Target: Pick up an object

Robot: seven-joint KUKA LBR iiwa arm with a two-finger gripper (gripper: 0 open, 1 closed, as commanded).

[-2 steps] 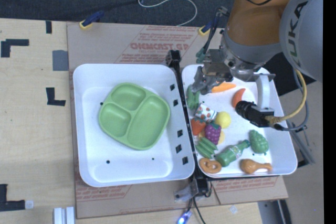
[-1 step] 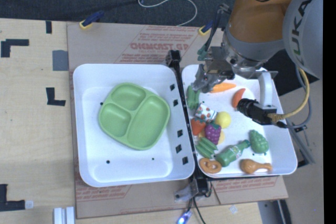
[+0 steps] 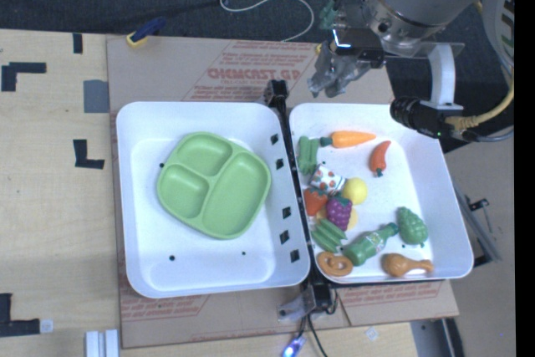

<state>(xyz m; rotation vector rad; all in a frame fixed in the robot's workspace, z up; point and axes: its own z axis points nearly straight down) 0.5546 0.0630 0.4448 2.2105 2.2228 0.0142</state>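
You're at the approach step: the gripper (image 3: 333,82), its state impossible to tell, hangs above the right bin (image 3: 428,171)'s far rim, so descend onto the toy carrot (image 3: 351,139).

Green sectioned plate (image 3: 215,184) in white left bin (image 3: 138,130); white right bin (image 3: 435,180) holds orange carrot (image 3: 353,139), red chilli (image 3: 380,155), yellow lemon (image 3: 355,191), purple grapes (image 3: 338,211).
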